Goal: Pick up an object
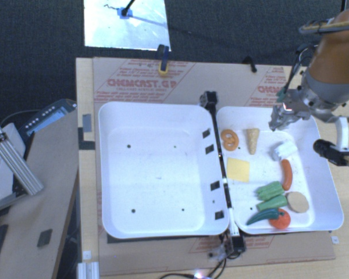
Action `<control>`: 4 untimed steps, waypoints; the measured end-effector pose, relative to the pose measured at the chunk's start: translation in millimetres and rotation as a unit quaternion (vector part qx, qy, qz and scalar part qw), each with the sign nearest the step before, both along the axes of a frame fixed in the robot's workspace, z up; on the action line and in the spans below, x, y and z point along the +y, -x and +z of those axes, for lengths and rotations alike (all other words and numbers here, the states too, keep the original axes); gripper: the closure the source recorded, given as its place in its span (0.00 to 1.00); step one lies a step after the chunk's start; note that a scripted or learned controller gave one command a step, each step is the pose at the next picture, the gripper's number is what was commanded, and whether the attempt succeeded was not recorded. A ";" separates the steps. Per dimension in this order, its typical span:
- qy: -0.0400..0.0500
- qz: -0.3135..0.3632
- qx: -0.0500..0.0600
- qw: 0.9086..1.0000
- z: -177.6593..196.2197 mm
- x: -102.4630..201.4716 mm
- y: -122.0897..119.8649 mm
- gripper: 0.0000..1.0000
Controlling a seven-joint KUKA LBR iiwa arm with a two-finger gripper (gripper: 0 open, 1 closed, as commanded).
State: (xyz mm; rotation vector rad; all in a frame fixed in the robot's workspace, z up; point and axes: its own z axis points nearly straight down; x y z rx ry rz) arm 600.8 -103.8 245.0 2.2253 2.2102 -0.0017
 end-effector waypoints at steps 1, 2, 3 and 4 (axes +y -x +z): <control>-0.002 0.009 -0.010 1.000 157.1 61.1 -20.7 1.00; -0.002 0.007 -0.002 1.000 157.0 85.4 -69.7 1.00; -0.002 0.002 0.006 1.000 31.7 40.0 -65.9 1.00; -0.003 0.004 0.008 1.000 -67.1 57.2 -0.6 1.00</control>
